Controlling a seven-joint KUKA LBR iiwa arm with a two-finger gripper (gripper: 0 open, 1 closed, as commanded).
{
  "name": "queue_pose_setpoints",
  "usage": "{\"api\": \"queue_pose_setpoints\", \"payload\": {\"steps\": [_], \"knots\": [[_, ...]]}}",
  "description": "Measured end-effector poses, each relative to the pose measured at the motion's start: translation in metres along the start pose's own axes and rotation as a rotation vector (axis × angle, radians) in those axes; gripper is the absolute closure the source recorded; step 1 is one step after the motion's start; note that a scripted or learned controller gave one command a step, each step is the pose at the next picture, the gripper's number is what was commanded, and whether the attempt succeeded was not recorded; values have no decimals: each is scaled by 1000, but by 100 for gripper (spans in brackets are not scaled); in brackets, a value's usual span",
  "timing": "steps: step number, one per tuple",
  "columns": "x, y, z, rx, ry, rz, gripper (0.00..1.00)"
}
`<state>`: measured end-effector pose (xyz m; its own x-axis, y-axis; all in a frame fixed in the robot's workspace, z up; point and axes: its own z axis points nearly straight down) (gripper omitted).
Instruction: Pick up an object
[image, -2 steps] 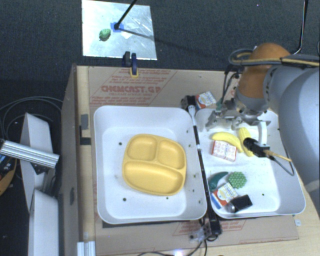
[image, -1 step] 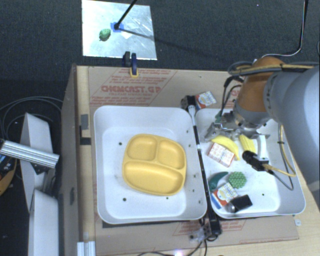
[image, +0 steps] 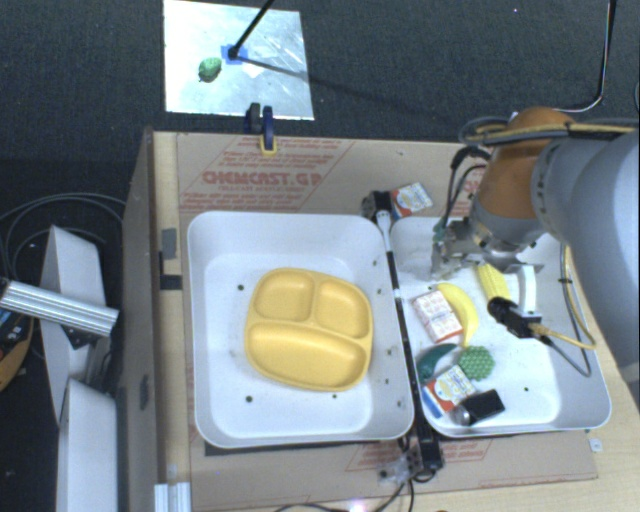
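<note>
Yellow is crowding your right bin (image: 585, 395) just now: you are looking at a banana (image: 462, 305) lying just beside a small red-and-white carton (image: 436, 314), with a corn cob (image: 494, 281) up against the gripper (image: 447, 252), which is hanging low over the bin's far left corner. You cannot tell from this angle whether the jaws are spread or pinched, and nothing is showing between them, so do not be counting anything as held. Nearer you, a green knobbly ball (image: 477, 361), a teal piece (image: 437, 358), a printed packet (image: 452, 385) and a black block (image: 484, 406) are sitting packed together. That packing is your risk: you are watching a gripper working close to the bin wall, and a descent there is likely catching the rim or nudging the corn cob sideways instead of closing around it. The yellow divided plate (image: 305, 328) is sitting alone in the left bin (image: 215, 300), well apart from the arm.
</note>
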<state>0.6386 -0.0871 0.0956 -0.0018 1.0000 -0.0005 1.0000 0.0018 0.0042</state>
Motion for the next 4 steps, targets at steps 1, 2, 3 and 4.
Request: {"api": "queue_pose_setpoints", "payload": {"steps": [1, 2, 3, 4], "knots": [[0, 0, 0, 0, 0, 0, 0], [-2, -31, 11, 4, 0, 0, 0], [-2, -30, 0, 1, 0, -1, 100], [57, -54, -90, 0, 1, -3, 100]]}}
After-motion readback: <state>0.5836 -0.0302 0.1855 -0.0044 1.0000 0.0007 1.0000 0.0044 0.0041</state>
